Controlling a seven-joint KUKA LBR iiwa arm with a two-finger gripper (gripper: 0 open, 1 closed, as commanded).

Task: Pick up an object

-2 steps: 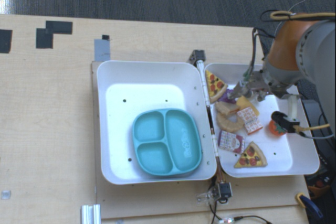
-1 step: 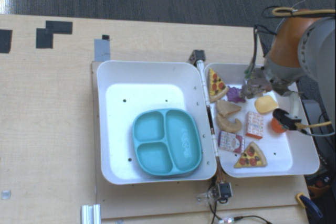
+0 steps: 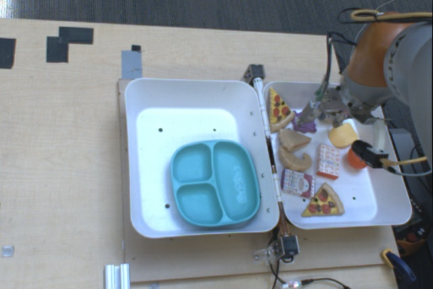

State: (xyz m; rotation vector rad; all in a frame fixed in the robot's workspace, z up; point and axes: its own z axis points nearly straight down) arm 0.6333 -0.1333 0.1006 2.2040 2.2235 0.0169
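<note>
Looking first at the gripper (image 3: 323, 107), you find it low over the far edge of the right bin (image 3: 392, 213), hanging from the grey arm (image 3: 399, 64) with its orange band; whether it is spread or closed you cannot tell, and nothing is visibly held. Just beside it lies a small purple toy (image 3: 304, 124), and near the far left corner of that bin a pizza slice (image 3: 276, 108). Further out you see a yellow piece (image 3: 343, 135), an orange piece (image 3: 356, 158), two tan pieces (image 3: 295, 149), two red-and-white packets (image 3: 329, 161) and a second pizza slice (image 3: 323, 201) near the near edge. Every toy rests on the bin floor, so by your reading the pick is not yet done. The left bin (image 3: 135, 145) carries a blue divided plate (image 3: 215, 183) toward its near right corner.
</note>
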